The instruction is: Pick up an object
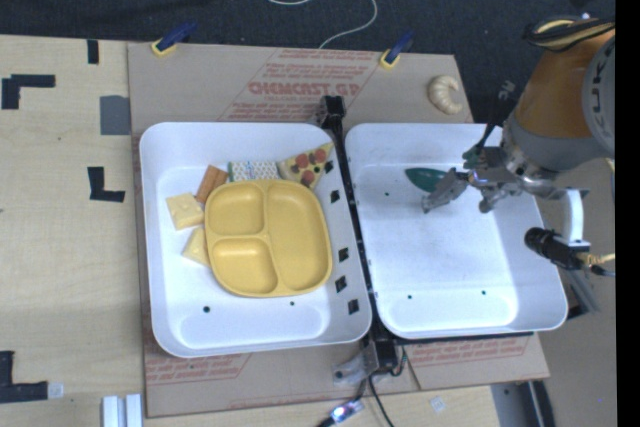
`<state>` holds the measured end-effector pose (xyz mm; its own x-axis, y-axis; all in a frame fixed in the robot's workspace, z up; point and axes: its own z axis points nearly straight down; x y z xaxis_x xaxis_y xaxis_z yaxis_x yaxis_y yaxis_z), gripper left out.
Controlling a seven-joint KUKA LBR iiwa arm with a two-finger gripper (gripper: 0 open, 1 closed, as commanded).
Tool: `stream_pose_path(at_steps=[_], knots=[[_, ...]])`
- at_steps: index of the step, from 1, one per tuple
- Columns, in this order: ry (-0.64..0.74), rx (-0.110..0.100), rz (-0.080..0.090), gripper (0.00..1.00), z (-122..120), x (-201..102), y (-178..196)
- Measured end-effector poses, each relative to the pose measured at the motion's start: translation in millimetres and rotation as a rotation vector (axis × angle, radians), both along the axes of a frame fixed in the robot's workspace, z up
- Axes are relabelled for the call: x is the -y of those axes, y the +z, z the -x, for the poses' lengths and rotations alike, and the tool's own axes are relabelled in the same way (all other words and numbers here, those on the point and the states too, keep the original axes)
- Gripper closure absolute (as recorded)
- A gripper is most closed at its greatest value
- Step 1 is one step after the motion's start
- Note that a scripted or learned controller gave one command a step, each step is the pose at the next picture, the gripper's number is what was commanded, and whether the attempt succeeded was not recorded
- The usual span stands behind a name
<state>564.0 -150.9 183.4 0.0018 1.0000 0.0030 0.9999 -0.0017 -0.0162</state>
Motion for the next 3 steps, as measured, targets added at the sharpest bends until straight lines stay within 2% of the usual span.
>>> stream_pose_path(at_steps=[1, 2, 3], knots=[[0.003, 0.014, 0.002, 0.00, -3, 0, 8], [0.003, 0.009, 0.002, 0.00, 1, -11, -48], [0.004, 0.014, 0.004, 0.00, 1, -12, -101]])
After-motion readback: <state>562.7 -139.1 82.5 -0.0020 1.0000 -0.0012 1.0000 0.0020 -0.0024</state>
